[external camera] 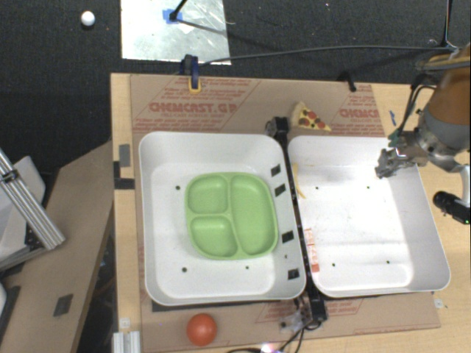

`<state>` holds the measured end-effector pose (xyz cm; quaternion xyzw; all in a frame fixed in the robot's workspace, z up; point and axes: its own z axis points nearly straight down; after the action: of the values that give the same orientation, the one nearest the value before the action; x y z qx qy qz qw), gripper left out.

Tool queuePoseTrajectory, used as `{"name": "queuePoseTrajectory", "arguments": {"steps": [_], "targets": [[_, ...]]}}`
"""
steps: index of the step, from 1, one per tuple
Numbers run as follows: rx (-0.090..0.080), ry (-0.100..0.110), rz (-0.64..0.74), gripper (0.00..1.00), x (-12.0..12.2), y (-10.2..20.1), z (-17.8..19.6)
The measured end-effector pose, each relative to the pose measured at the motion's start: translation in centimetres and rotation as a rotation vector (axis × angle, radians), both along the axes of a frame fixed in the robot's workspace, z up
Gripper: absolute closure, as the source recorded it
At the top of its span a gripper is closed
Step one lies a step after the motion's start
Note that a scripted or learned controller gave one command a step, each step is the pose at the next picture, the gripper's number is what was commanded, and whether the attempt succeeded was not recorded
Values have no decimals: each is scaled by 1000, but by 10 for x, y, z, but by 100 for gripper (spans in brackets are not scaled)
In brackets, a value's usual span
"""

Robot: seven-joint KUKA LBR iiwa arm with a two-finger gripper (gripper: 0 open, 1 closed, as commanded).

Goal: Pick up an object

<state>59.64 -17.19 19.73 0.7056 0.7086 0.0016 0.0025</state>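
A green three-compartment plate [231, 214] lies in the middle of the left white bin [165, 160]. My gripper [388, 163] hangs over the upper right part of the right white bin [412, 271], far from the plate. Nothing shows between or under its tips. A toy pizza slice [310, 118] rests on the cardboard just behind the two bins. A red-orange ball [202, 329] sits on the cardboard in front of the left bin.
Cardboard sheet [221, 101] lies under both bins. Black clips [287, 234] join the bins along their shared edge. A blue clamp [191, 70] holds the cardboard's back edge. A metal rail [29, 204] stands at the left. A cable crosses the dark floor behind.
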Motion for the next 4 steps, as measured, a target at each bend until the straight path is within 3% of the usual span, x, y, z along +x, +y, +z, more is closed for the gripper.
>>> {"name": "queuePoseTrajectory", "arguments": {"steps": [1, 4], "targets": [[0, 0, 1, 100, 1, 0, 35], [4, 4, 7, 100, 18, 157, 51]]}}
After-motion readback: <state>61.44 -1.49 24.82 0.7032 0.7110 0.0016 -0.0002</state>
